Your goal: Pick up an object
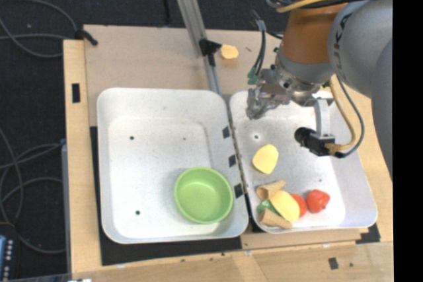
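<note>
A green bowl (203, 194) sits in a white bin (132, 122); nearby, a yellow piece (265, 159) and a red one (318, 201).

A tan wooden bench (132, 56) carries two shallow white bins, left (132, 115) and right (350, 195), side by side; a small yellow piece (229, 51) lies behind them.

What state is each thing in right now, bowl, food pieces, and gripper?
green bowl: upright in the left bin, near its front right corner.
yellow slice: lying flat, loose in the right bin.
red tomato: resting by the front rim.
yellow lemon piece: piled on the cones.
gripper: above the right bin's back left corner.
</note>
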`<state>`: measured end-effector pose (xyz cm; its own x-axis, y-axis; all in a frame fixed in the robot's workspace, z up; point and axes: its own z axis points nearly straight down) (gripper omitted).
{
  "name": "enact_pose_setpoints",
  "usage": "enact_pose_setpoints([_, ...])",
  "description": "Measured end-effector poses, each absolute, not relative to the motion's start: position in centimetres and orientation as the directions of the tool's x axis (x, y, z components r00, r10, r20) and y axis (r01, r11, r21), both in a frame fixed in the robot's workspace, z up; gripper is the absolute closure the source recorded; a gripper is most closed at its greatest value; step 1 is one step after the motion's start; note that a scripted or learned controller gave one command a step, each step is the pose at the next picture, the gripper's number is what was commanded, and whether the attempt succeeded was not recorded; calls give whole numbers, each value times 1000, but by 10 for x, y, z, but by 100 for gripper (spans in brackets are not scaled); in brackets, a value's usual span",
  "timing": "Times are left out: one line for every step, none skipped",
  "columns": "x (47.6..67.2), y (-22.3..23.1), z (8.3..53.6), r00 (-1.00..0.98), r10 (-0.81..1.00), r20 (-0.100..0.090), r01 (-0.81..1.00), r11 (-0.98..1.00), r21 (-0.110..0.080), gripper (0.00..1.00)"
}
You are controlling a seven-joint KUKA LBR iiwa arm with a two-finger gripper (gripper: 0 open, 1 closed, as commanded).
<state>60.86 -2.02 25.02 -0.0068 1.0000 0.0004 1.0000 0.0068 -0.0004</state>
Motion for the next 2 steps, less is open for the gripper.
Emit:
enact_pose_setpoints([600,34,240,-7,1000,0,1000,7,-1,100])
enact_pose_setpoints([602,86,231,-7,1000,1,1000,7,0,100])
